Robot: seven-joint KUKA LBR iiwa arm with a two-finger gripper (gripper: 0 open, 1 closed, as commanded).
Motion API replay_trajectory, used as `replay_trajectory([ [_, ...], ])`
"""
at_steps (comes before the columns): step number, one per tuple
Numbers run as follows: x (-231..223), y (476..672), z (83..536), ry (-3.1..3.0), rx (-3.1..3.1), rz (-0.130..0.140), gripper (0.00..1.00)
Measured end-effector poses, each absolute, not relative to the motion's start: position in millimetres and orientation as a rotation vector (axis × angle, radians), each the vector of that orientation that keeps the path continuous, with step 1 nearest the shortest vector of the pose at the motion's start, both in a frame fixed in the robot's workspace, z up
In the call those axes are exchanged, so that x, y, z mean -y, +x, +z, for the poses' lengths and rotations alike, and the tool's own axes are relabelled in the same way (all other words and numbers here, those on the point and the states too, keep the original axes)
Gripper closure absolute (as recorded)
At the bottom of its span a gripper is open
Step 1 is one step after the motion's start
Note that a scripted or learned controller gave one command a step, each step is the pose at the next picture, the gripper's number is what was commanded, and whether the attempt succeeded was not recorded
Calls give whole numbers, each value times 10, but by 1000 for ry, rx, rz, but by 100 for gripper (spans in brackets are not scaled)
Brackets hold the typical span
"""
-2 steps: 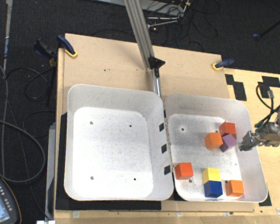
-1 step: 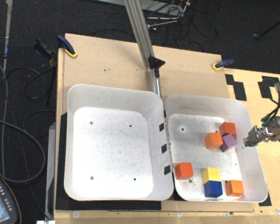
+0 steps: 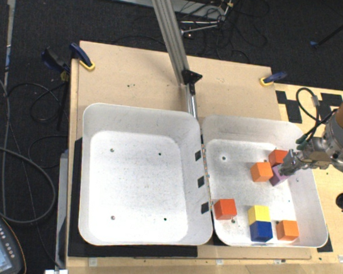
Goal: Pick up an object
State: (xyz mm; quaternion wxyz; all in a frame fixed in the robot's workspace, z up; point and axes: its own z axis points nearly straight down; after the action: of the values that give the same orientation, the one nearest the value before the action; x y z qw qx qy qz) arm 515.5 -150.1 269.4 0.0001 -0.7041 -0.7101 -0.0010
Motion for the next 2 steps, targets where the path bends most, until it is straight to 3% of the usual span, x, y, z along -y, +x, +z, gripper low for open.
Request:
replay_trajectory([
  [2,515,5041,2434,-2211,2228,0,100],
])
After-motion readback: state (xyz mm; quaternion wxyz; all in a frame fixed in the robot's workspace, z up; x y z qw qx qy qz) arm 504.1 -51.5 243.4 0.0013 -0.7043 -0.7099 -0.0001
